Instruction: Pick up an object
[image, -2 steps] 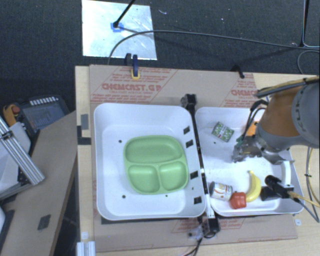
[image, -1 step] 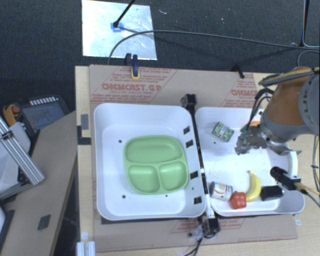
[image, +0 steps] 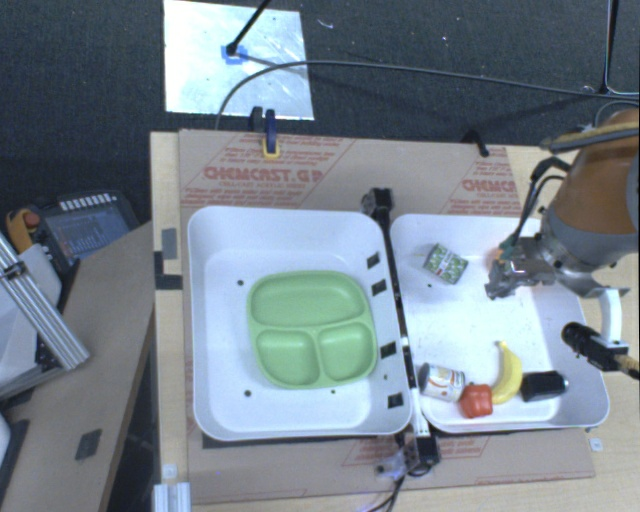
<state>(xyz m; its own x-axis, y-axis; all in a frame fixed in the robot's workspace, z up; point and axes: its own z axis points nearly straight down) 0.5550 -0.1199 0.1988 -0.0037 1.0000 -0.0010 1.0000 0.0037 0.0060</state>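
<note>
A dark carpeted floor surrounds the counter (image: 330, 160), which is covered by a printed cardboard sheet and carries two shallow white bins side by side. The gripper (image: 503, 280) hangs low over the upper right part of the right bin (image: 470, 330); whether its fingers are spread or closed I cannot tell, and nothing shows between them.

Nearest to it lies a small green-and-white packet (image: 444, 263), just to its left on the bin floor, probably the easiest target from here. Further down, along the near wall, a banana (image: 508, 372), a red pepper-like toy (image: 477, 401), a small can (image: 441, 381) on its side and a black block (image: 543, 385) crowd together, which would make a clean grasp harder. The left bin (image: 215, 300) holds a green divided plate (image: 309, 329), flat and central.
</note>
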